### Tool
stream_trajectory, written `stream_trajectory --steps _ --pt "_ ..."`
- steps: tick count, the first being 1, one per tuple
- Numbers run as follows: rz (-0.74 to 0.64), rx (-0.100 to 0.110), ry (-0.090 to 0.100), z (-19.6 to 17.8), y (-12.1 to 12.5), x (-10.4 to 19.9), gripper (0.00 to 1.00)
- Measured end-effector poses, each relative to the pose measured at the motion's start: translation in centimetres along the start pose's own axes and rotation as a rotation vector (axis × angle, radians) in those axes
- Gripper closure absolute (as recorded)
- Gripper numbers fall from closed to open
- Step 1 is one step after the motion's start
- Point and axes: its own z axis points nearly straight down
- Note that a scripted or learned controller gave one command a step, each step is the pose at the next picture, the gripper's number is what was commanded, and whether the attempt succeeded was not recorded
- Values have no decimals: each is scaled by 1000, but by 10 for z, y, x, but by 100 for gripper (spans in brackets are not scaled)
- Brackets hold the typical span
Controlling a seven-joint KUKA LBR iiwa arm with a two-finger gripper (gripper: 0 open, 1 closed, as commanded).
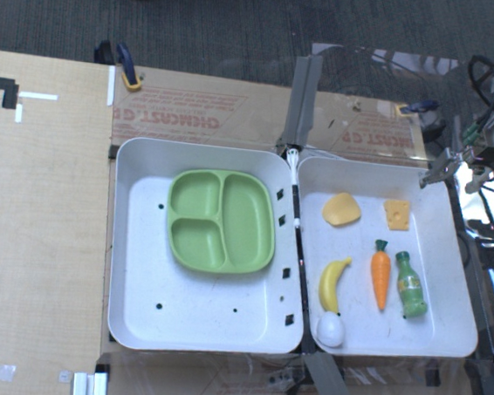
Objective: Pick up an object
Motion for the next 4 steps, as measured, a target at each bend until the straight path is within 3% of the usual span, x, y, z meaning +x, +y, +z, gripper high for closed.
stream_trajectory --steps 1,2,3,4 --pt "-23 -3 0 156 -44 10 0" --pt "-57 -2 1 157 -85 45 0" --pt "-62 0 1 157 -91 45 0" --pt "-57 -1 1 149 -91 44 100"
